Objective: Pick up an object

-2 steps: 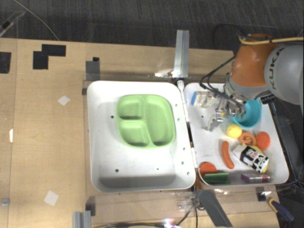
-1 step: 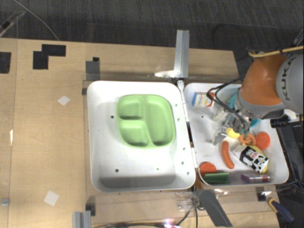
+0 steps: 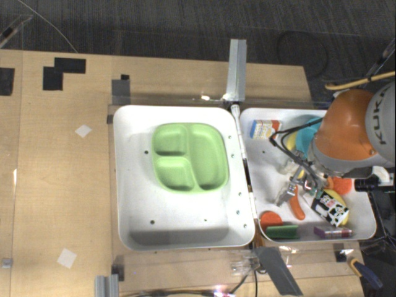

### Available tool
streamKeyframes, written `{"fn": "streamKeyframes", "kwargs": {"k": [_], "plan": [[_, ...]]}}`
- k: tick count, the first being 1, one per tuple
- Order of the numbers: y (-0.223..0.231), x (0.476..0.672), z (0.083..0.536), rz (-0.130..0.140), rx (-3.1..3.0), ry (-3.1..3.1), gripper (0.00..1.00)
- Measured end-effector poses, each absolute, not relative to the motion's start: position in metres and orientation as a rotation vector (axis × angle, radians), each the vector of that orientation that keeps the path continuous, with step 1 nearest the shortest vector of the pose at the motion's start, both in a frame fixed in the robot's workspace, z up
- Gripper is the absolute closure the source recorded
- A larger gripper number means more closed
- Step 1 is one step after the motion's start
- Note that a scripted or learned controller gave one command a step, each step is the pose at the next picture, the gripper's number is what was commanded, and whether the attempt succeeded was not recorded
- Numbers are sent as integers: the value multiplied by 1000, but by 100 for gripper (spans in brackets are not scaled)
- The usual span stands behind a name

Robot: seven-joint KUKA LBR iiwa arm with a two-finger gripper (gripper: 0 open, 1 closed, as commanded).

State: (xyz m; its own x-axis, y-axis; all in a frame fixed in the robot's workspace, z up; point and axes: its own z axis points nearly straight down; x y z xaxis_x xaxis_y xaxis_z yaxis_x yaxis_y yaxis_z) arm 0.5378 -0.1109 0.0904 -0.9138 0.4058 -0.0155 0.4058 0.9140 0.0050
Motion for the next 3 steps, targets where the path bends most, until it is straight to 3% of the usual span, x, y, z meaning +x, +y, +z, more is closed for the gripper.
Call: {"fn": "streamKeyframes", "kwargs": {"k": [1,2,3], "plan": [[-110,619,88,3,734,3042,0],[-107,555,90,5,949,2981,0],[-107,560,105,7,934,2969,100]]}}
